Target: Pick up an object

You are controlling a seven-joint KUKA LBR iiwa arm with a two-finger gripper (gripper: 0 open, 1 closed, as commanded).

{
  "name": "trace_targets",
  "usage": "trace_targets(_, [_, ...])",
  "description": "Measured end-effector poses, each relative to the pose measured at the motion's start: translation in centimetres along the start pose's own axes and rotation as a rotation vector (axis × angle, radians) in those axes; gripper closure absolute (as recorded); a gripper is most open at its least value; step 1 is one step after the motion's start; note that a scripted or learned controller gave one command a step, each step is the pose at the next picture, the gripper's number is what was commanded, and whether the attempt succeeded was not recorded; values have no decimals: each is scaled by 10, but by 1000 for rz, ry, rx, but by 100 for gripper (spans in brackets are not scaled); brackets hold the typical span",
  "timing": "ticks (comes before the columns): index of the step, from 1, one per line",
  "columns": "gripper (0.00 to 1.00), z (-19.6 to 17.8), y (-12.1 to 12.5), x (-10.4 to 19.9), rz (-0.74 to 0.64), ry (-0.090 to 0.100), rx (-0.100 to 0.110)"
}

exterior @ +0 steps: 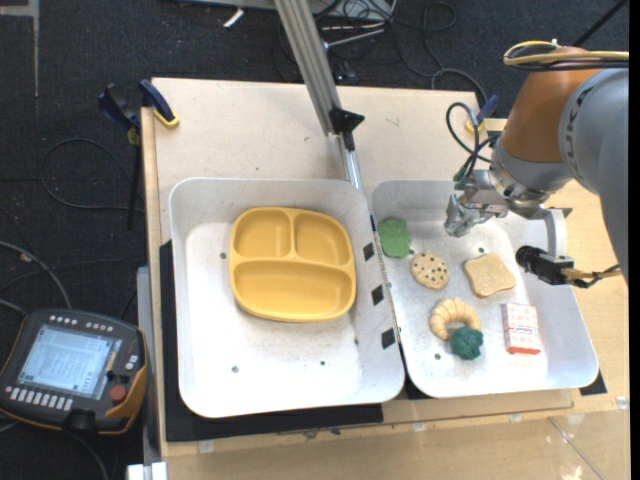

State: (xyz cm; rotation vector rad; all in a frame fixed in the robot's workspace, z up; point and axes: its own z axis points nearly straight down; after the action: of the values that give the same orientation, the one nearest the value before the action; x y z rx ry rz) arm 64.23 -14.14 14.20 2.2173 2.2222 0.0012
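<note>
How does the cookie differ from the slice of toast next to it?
The cookie is round with dark chips; the toast is squarish, plain, with a browner crust. The cookie looks smaller than the toast. The cookie lies nearer the bins' shared edge, the toast further right. Both lie flat in the right bin.

The grey, orange-banded arm is cut off at the right edge; beside the tan toast slice, its gripper's fingers seem too small to read.

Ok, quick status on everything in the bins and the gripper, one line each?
gripper: above the right bin's back area, nothing visibly held
yellow tray: flat in left bin, compartments bare
green piece: lying in right bin
cookie: lying flat
toast: lying flat
croissant: touching teal piece
pink box: lying flat
</note>
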Motion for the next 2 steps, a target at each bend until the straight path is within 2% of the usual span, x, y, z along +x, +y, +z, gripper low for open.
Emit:
trace_targets(1, [100, -49, 0, 9, -2, 0, -4])
trace_targets(2, [100, -113, 1, 12, -2, 0, -6])
